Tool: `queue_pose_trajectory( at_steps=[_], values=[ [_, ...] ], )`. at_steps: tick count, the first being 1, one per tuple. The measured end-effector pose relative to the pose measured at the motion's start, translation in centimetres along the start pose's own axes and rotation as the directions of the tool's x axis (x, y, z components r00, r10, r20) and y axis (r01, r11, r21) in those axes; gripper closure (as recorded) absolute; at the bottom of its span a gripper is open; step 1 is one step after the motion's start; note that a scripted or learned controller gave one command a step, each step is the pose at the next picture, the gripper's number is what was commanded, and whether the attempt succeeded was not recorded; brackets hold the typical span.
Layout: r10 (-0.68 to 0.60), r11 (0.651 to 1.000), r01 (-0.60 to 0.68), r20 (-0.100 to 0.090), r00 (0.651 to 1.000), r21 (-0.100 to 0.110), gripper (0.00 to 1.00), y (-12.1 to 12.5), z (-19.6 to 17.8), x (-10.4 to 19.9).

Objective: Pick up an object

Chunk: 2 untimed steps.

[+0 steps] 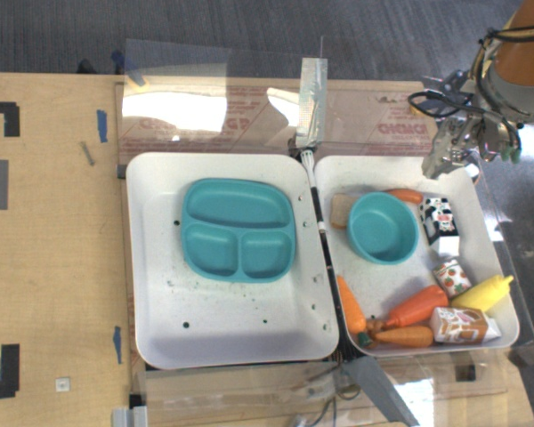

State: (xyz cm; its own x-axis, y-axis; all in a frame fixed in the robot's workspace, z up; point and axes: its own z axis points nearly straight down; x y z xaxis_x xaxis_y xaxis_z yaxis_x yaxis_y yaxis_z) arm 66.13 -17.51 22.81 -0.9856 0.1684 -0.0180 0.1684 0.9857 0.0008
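Observation:
My gripper point(452, 163) hangs over the far right corner of the right bin point(504, 265), open, with nothing between its fingers. Below it in that bin lie a teal bowl point(383, 228), a black-and-white cow-patterned toy point(438, 218), a tan block point(340, 210) and an orange piece point(403, 197) behind the bowl. Nearer the front are three carrots point(350, 302) point(418, 305) point(405, 334), a strawberry-print box point(451, 277), a yellow bottle-shaped toy point(486, 292) and a brown-and-white carton point(463, 325).
The left bin point(147, 265) holds a teal divided plate point(238, 229). A clear plastic panel point(311, 105) stands upright behind the bins' shared wall. Cables point(445, 100) hang around the wrist. Bare wooden bench point(44, 238) lies to the left.

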Motion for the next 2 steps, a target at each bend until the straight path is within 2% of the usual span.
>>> queue_pose_trajectory(
  at_steps=[1,2],
  values=[
    [0.003,1.0,-0.003,-0.011,1.0,0.0,0.0,-0.2,0.6,0.2],
    [-0.032,0.999,0.032,-0.006,0.999,0.001,0.0,-4.9,13.0,2.0]
  ],
)
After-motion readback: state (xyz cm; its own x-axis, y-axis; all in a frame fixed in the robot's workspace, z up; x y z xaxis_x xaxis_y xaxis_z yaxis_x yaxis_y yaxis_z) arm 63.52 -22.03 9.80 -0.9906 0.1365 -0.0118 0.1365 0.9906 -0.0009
